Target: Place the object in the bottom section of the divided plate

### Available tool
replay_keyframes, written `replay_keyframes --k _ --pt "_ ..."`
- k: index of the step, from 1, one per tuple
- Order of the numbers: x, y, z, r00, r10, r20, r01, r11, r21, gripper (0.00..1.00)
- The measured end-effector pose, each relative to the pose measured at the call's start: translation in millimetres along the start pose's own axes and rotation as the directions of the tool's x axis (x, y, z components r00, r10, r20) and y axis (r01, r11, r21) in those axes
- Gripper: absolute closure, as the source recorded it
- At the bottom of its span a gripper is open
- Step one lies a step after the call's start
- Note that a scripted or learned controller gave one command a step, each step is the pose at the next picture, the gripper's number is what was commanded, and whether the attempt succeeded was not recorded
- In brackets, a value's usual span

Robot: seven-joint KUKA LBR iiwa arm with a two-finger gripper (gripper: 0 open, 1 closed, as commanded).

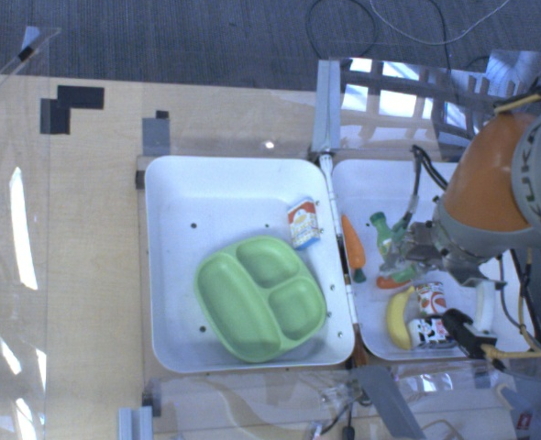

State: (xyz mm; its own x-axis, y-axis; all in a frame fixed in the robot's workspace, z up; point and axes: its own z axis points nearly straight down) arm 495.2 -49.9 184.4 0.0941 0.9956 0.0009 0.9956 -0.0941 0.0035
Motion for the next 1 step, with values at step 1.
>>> replay_keyframes --k 1 --pt "85.3 15.3 -0.1 0.995 -0.095 0.0 0.095 0.995 0.0 1.0"
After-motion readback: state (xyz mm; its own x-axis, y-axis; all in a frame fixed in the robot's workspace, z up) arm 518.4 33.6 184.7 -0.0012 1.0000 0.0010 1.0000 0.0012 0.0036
